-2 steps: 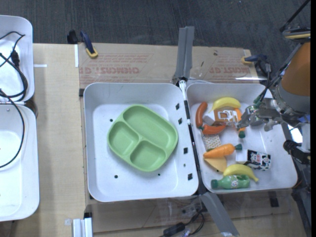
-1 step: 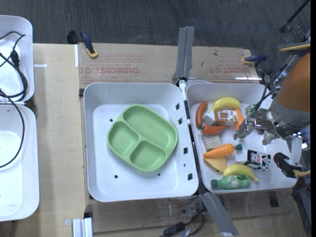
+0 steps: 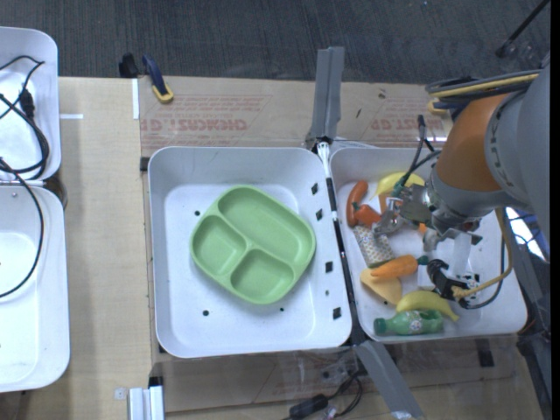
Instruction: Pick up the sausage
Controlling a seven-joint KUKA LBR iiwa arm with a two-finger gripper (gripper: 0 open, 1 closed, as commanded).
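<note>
From my remote station I see the arm [image 3: 490,147] at the right of the frame over the right bin [image 3: 507,318], its gripper [image 3: 395,214] low beside the red sausage [image 3: 354,201] at that bin's upper left, finger state I cannot tell, carrot [image 3: 395,268] just below.

The arm [image 3: 499,156] runs off the right edge, and its wrist covers the middle of the right bin [image 3: 516,309]. The gripper [image 3: 391,221] is too small and cluttered to tell how its fingers stand. A yellow item [image 3: 392,183] is half hidden behind it. The white sink [image 3: 35,261] is cut off at left.
</note>
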